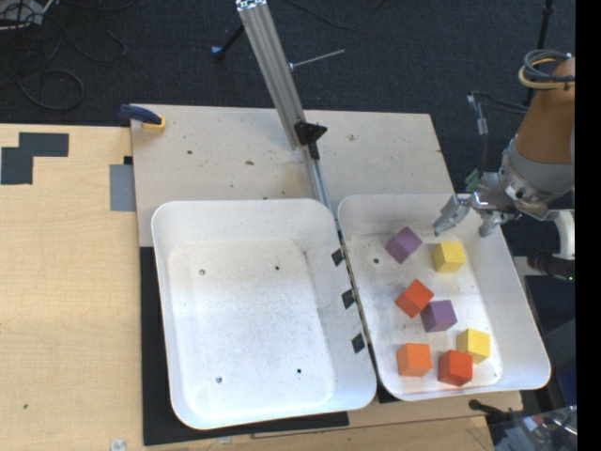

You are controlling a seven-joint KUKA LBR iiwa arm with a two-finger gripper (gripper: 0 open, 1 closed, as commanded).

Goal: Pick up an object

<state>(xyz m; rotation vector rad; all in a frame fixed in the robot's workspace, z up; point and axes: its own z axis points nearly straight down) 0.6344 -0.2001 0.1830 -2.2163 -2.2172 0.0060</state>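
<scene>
Over at about 3 o'clock in the view, the gripper (467,216) is seen hanging above the far rim of the right bin (526,346). Its two fingers are spread apart, one angled down to the left and one shorter on the right, and nothing is caught between them, so it can be called open with nothing held.

Seven blocks are scattered in that right bin. A purple cube (404,244) is sat at roughly 11 o'clock in the bin, just beside the left finger but apart from it. A yellow cube (449,256) is found right below the gripper, near it, not touched. Toward the middle, a red cube (414,298) and a second purple cube (439,315) are set touching or nearly so; which one can't be told for sure. Down at 6 o'clock, an orange cube (414,359), another red one (455,367) and a second yellow one (474,343) are bunched close together.

At 9 o'clock from all that, the left bin (169,252) is laid beside the right one, with a slanted metal bar (277,73) rising behind them.
</scene>
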